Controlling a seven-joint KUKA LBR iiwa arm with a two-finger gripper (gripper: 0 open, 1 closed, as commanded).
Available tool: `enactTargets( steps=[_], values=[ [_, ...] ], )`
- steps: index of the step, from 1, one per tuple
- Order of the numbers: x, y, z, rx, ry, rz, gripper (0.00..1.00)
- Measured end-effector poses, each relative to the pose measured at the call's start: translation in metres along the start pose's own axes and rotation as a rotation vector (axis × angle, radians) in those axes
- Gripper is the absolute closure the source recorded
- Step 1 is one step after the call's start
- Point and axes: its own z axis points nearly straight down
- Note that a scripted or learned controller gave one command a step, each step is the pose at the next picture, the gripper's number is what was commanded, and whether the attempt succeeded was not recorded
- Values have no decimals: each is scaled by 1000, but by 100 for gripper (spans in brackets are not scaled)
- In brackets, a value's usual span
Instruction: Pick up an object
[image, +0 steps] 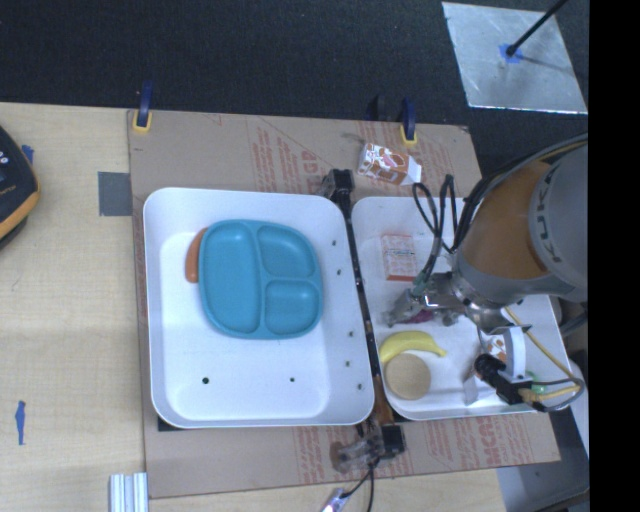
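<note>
Camera view: arm (520, 235) low over the right bin (372, 300), pincer (428, 298) near the banana (410, 345).
Going down in size: left bin (160, 300) holds a blue tray (262, 278); the right bin, toward the bench's right edge, holds a banana touching a tan round (408, 376). Whether the pincer is spread or pressed together I cannot tell. Best aim is probably the banana's middle, clear of the bin's wall.

Left bin (170, 300): blue divided plate (262, 278) lying over orange item (191, 258) at its left edge. Right bin (545, 318): banana (410, 345) touching tan round object (408, 376), packet (398, 256) near far wall. Claw (415, 305) low over right bin, just above banana. Small wrapper (388, 165) on desk (60, 330) beyond bins.
</note>
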Motion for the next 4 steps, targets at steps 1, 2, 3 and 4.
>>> enactTargets(
  steps=[1, 2, 3, 4],
  values=[
    [-1, 0, 4, 1, 1, 0, 0],
    [-3, 20, 3, -2, 0, 0, 0],
    [-3, 20, -7, -1, -1, -3, 100],
    [18, 79, -98, -4, 1, 1, 100]
  ],
)
